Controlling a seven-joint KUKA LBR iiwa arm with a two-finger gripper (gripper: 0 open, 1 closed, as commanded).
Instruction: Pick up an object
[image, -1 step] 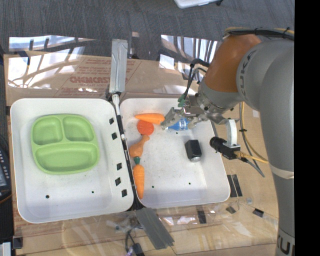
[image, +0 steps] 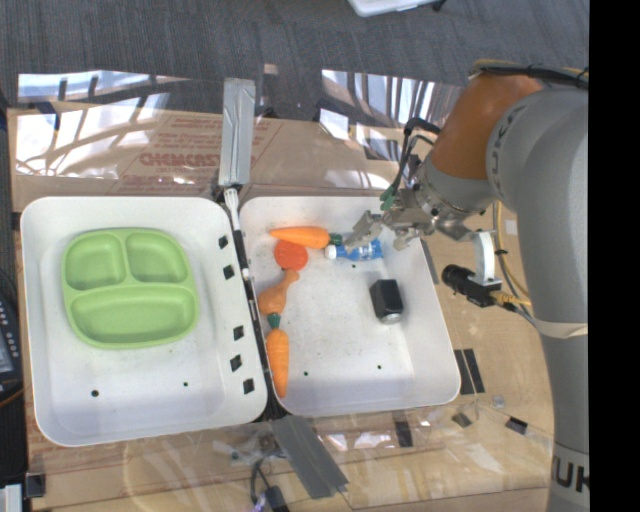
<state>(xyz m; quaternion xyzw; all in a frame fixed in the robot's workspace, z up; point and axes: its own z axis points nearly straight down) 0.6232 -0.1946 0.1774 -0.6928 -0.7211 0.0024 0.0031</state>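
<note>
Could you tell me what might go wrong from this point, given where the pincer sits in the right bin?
1. The pincer is right at the small blue bottle, which lies on its side, so it may roll or slip away.
2. The top carrot lies just left of the bottle and could get pushed or caught too.
3. The bottle lies near the right bin's far wall, so the pincer may bump that wall.

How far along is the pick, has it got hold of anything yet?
Done: the gripper has reached the right bin, right by the small blue bottle. In hand: nothing visibly held; the bottle lies on the bin floor. Left: grasp and lift. The carrots and black object lie untouched.
</note>
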